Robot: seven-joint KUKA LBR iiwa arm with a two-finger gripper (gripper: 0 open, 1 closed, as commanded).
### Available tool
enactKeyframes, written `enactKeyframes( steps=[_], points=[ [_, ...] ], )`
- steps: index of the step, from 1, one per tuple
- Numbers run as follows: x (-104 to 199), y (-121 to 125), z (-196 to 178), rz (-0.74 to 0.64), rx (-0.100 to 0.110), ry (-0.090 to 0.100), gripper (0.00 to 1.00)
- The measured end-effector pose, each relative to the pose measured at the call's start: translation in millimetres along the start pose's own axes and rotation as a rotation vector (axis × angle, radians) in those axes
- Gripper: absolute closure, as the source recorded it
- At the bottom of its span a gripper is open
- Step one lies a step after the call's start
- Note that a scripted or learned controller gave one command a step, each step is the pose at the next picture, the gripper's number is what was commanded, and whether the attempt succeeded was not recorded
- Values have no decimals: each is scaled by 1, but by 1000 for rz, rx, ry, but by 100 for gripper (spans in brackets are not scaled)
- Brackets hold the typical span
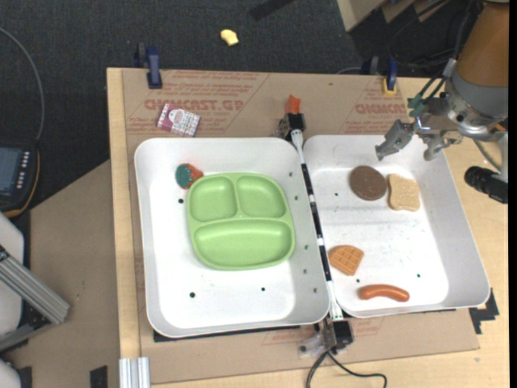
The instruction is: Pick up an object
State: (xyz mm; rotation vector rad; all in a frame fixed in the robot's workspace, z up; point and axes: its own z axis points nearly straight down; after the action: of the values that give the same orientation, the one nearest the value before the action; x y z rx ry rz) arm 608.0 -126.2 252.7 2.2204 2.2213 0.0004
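While our gripper [414,140] hangs over the far edge of the right bin [452,217], its two fingers are spread apart with nothing between them, so we judge the pick as not yet begun. From the camera view, we see the candidates lying on that bin's floor: a brown round cookie [368,183] near the far edge, touching or just beside a tan bread slice [404,192]; a waffle piece [346,259] close to the bin's left wall; and an orange sausage [383,293] by the near edge. We read the cookie and bread as the nearest to the fingers, though which one is meant we cannot tell. In the left bin [161,241] a green divided plate [239,221] sits centrally, with a small red-and-teal item [188,175] at its far left corner. What is left, as we see it, is everything: descending onto one item, closing on it, and lifting it off the bin.
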Motion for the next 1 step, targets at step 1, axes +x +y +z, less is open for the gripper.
enactKeyframes(
  steps=[1],
  points=[
    [12, 30, 149, -2, 13, 3, 0]
  ],
)
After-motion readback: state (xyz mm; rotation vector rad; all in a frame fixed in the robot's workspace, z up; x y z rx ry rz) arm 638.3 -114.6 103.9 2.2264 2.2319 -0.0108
